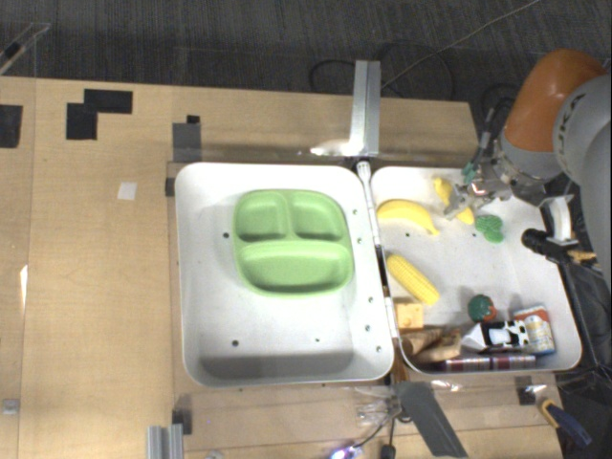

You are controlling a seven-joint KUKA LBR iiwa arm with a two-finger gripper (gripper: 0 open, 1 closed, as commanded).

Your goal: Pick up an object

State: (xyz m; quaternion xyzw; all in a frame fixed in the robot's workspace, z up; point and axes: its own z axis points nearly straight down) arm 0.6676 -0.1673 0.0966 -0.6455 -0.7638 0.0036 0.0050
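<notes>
While your hand (470,187) hovers low over the right bin (535,295), beside a small yellow piece (443,190) near the banana (405,215), you cannot tell its opening.

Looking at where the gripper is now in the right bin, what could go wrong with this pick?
1. The gripper sits near the bin's far wall among several small pieces: a yellow piece, the banana and a green piece. It may nudge them apart instead of catching one.
2. Working that close to the right bin rim, it might scrape the wall.
</notes>
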